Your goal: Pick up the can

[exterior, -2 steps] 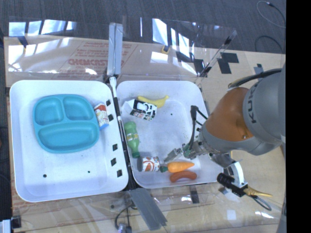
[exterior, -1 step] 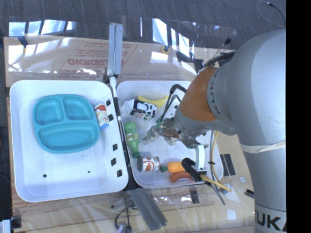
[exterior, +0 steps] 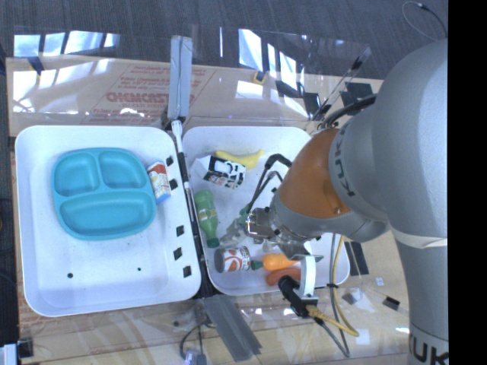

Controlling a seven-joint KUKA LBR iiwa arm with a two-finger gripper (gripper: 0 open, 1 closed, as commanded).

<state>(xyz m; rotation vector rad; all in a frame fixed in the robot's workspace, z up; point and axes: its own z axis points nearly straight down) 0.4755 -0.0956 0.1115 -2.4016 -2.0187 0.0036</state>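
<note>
The can (exterior: 232,260) lies on its side near the front edge of the right bin (exterior: 199,147); it is silver with a red and orange label. My gripper (exterior: 256,223) hangs just above and slightly right of the can, at the end of the grey arm with the orange band (exterior: 308,185). The arm's bulk hides the right half of this bin. Nothing visibly sits in the gripper.
A green bottle (exterior: 205,215) lies left of the gripper, and an orange carrot (exterior: 277,264) lies right of the can. A banana (exterior: 238,158) and a black-and-white packet (exterior: 224,172) sit at the back. The left bin (exterior: 46,272) holds a blue divided plate (exterior: 103,192) and a small red-and-white container (exterior: 158,181).
</note>
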